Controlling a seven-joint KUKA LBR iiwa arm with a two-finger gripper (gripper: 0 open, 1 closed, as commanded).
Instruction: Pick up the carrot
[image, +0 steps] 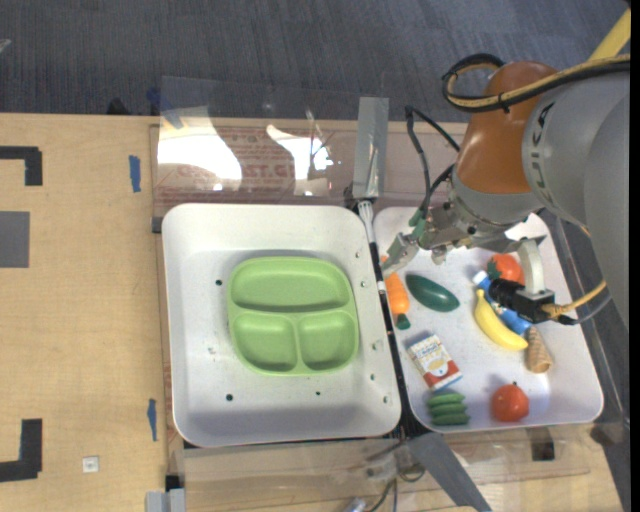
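A shallow white left bin (190, 300), well to the left of the gripper, holds a green divided tray (293, 312) with three compartments. Just right of the wall between the bins, the carrot (398, 298) lies in the right bin (575, 380), just below and slightly left of the gripper, orange with a green end pointing toward the near edge. The gripper (425, 243) hangs above the far left part of the right bin; whether its tips are spread or pressed together cannot be told, and nothing shows between them. Just below it and to its right lies a dark green oval vegetable (432, 291). Farther below are a small carton (434, 360) and green pods (447, 408). To its right lie a banana (497, 322) and, lower, a red tomato (510, 401).
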